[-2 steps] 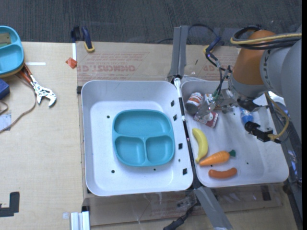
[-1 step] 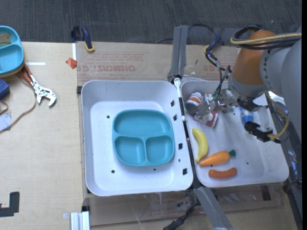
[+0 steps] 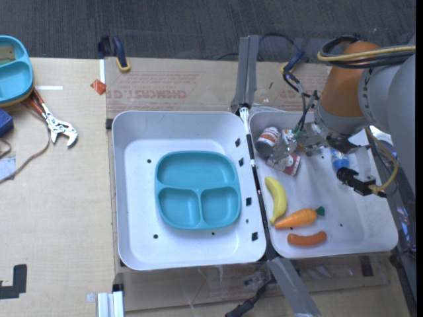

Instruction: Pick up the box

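The box is small, red and white, and lies in the back left part of the right bin. My gripper reaches down from the grey and orange arm and sits right over the box's near-left end, touching or almost touching it. The gripper body hides much of the box. A small red and white can lies just left of the gripper, against the bin's left wall.
In the right bin, a banana, a carrot and an orange sausage lie in front of the box. The left bin holds a teal divided plate. A wrench lies on the bench at far left.
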You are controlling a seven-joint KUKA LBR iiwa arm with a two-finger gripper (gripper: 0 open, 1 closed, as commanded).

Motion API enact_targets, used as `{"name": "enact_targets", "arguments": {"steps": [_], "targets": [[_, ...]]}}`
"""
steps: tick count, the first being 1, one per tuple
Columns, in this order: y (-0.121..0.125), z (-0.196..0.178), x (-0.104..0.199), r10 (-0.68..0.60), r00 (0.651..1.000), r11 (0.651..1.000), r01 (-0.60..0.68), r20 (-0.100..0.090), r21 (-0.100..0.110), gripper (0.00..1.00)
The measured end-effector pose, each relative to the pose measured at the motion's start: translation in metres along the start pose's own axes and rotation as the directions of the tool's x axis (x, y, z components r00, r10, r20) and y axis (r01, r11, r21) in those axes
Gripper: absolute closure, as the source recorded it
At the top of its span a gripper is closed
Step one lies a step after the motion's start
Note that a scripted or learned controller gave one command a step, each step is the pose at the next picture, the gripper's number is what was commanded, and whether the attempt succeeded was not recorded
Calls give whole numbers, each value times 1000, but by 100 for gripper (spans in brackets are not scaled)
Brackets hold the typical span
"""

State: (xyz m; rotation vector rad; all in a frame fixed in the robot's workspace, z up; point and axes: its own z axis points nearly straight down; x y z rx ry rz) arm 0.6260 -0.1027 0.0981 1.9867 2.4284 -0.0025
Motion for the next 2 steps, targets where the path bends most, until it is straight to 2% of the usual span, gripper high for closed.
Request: {"name": "enact_targets", "arguments": {"steps": [2], "targets": [[0,0,0,0,1000,1000,0,0,0,0]]}}
